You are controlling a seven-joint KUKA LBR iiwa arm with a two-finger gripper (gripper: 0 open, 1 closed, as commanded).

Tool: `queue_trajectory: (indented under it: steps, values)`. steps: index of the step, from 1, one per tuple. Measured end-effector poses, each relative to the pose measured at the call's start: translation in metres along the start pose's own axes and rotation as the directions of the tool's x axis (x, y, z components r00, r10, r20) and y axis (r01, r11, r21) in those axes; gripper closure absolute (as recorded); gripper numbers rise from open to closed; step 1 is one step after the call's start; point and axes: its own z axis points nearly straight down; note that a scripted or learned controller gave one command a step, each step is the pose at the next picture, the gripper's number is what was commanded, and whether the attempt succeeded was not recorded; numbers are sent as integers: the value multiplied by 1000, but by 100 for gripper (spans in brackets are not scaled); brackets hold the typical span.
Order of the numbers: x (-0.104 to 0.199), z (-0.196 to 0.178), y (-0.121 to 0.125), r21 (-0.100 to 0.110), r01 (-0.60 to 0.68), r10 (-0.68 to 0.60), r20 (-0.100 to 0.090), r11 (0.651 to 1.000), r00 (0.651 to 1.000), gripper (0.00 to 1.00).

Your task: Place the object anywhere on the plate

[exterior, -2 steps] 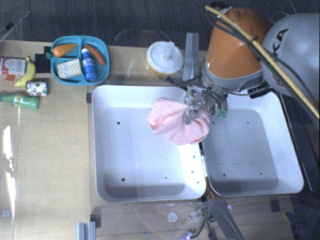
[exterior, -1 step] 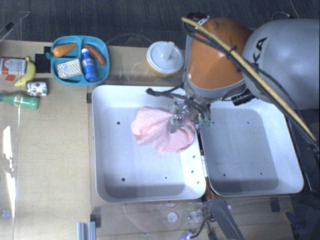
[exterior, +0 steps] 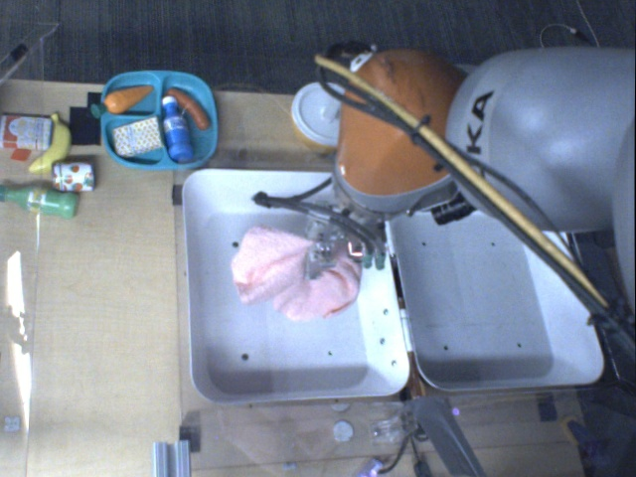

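A pink, rumpled-looking item (exterior: 283, 276) lies in the middle of the left white bin (exterior: 214, 356); I cannot tell whether it is a cloth or a soft plate. My gripper (exterior: 333, 246) hangs low over its upper right part, under the orange wrist band (exterior: 397, 127). The gripper's body hides what is directly beneath it, and no separate object is plain to see there.
The right white bin (exterior: 497, 346) lies under the arm. A blue divided tray (exterior: 159, 117) with toy food stands at the back left. A banana (exterior: 55, 142), a small can (exterior: 73, 176) and a green bottle (exterior: 40, 201) lie on the bench's left. A pale round cup (exterior: 316, 115) sits behind the bins.
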Motion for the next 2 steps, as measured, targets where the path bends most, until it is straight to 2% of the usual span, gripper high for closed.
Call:
queue_trajectory:
  steps: [1, 2]
  values:
    - [8, -3, 52, -1, 0, 0, 3, 1000, 1000, 100]
    - [7, -3, 51, -1, 0, 0, 4, 1000, 1000, 0]
